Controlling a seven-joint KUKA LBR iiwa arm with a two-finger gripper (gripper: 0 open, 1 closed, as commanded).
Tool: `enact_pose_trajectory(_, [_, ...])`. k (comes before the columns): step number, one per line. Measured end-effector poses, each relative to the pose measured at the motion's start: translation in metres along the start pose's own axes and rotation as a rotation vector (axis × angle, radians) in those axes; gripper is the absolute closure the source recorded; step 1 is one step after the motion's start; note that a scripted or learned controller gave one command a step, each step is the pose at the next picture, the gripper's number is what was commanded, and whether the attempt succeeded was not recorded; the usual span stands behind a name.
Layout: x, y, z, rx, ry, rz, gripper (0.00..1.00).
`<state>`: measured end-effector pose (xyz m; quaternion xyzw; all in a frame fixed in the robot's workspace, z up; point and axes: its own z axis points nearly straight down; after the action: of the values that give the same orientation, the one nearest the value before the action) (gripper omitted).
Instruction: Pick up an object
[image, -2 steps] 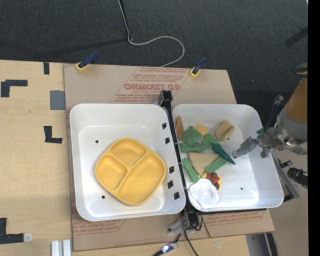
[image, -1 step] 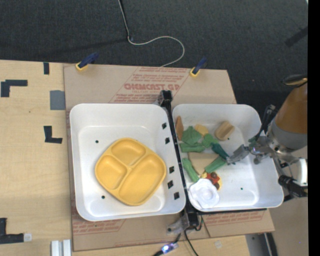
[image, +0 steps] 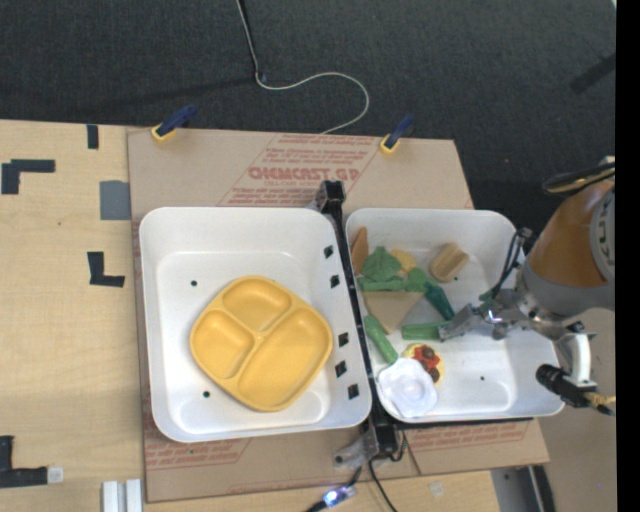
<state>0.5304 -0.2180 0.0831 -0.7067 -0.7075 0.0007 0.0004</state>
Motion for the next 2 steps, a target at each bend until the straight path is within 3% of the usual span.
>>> enact_pose_trajectory(1, [0.000,0.001,-0.013,-0.003,-0.001,0.000,1.00])
enact_pose_trajectory(2, [0.001,0.004,-0.055,-0.004,-0.001,0.000,1.00])
